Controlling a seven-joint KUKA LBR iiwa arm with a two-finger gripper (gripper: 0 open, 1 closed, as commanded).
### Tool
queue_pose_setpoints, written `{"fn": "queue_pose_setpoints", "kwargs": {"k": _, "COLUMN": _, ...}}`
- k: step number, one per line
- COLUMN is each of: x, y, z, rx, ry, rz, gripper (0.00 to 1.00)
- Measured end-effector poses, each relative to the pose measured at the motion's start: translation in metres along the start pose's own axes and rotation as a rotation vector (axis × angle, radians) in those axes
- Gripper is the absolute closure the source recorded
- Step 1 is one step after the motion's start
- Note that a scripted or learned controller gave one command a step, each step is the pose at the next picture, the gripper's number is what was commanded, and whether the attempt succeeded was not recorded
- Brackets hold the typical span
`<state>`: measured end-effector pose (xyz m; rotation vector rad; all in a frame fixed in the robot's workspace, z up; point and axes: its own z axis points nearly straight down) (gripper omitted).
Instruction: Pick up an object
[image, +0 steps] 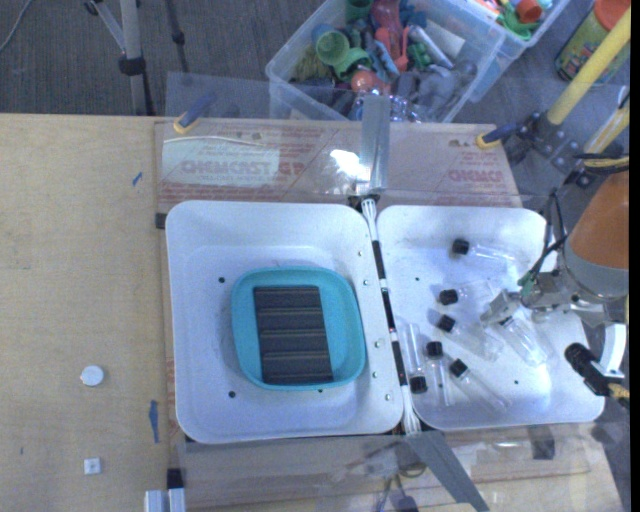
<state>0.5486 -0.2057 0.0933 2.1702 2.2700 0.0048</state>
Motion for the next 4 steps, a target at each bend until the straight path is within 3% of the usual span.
{"fn": "queue_pose_setpoints", "kwargs": {"k": 1, "x": -0.006, "y": -0.018, "z": 0.004, "rx": -0.009, "ry": 0.010, "rz": -0.027, "gripper": 0.00}}
{"fn": "queue_pose_setpoints", "kwargs": {"k": 2, "x": -0.010, "y": -0.019, "z": -0.006, "rx": -0.010, "ry": 0.001, "rz": -0.023, "gripper": 1.00}}
{"fn": "queue_pose_setpoints", "kwargs": {"k": 3, "x": 0.065, "y": -0.048, "z": -0.132, "rx": 0.002, "ry": -0.002, "rz": -0.067, "gripper": 1.00}}
{"fn": "queue_pose_setpoints", "kwargs": {"k": 4, "x": 0.106, "y": 0.042, "z": -0.115, "rx": 0.001, "ry": -0.002, "rz": -0.046, "gripper": 1.00}}
